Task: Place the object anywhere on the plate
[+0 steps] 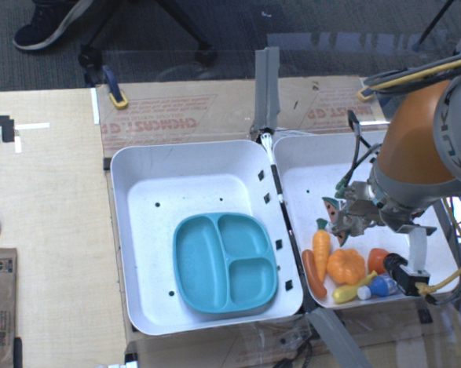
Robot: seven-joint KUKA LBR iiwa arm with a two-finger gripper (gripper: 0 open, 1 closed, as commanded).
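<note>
Claw (345, 225), grip unreadable, crowds toys near right bin's (308, 166) front wall; plate (224, 261) clear.

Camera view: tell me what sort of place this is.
Probably a robotics lab's test bench, not a kitchen. Two white bins sit on taped cardboard; toy food such as a plastic carrot lies in the right bin, a blue plate in the left; a shoe shows beside an office-chair base.

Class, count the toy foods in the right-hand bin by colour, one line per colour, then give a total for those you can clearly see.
Orange: 2, carrot and pumpkin-like piece
Red: 2, sausage and piece partly hidden by the arm
Yellow: 1, banana-like piece
Total: 5
</note>
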